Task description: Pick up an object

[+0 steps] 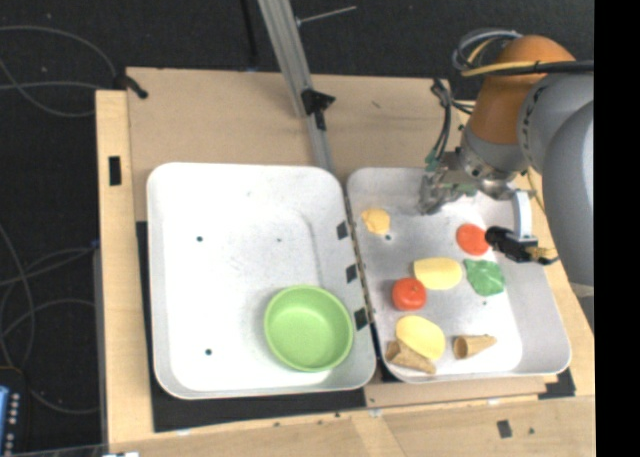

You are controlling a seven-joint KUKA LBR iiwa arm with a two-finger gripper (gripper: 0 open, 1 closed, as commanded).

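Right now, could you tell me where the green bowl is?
The green bowl sits in the left bin, at its near right corner, beside the divide from the right bin.

Grey arm [560,160] entering from right, bent downward. Orange band [510,95] above wrist, cables looped over top. Wrist tilted down and to left. Gripper [432,195] at low end, pointing down-left, small and dark. Finger spacing too blurred to judge.
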